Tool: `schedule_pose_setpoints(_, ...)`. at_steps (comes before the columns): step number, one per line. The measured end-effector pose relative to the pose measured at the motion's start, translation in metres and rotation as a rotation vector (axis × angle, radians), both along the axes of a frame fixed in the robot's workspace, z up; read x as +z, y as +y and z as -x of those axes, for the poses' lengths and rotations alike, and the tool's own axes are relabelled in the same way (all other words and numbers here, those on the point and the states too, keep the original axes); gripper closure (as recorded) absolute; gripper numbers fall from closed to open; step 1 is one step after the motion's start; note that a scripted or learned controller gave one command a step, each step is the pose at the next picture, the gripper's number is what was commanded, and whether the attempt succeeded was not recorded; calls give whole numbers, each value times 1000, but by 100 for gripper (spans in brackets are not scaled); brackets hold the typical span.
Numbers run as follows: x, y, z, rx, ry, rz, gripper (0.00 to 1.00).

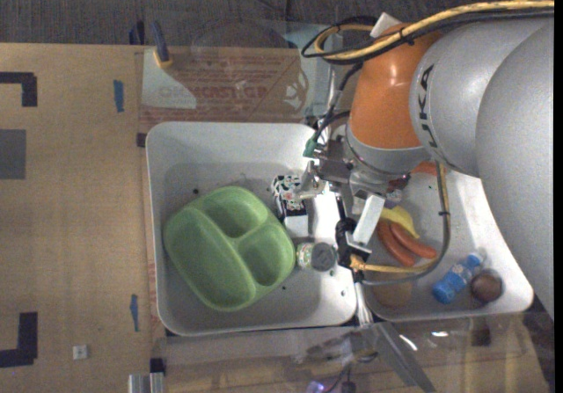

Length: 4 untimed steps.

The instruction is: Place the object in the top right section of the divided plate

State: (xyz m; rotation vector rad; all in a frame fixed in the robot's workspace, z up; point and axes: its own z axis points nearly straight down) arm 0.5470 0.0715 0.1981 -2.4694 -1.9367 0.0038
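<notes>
The gripper [310,226] hangs mid-frame beside the plate [229,246]; I cannot tell its grip. Next, likely, carrying over the plate's top right section.

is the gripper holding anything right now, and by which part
Cannot be told: the gripper sits low beside the green divided plate, its tips hidden among small items.

In the right bin [515,294], at the lower right of the frame, a blue bottle [456,280] lies just beside a brown round fruit [485,286]. A red sausage [406,244] touches a yellow banana [401,220] nearer the middle. Blue tape [119,96] marks the counter [70,224] at upper left.
</notes>
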Motion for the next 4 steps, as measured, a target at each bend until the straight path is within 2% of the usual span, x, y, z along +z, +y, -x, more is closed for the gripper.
schedule_pose_setpoints(1, 10, -1, -1, -1, -1, 0, 100)
schedule_pose_setpoints(2, 9, -1, -1, -1, 0, 0, 0)
schedule_pose_setpoints(3, 20, -2, -2, -2, -2, -1, 100)
schedule_pose_setpoints(4, 20, -2, -2, -2, -2, -1, 0)
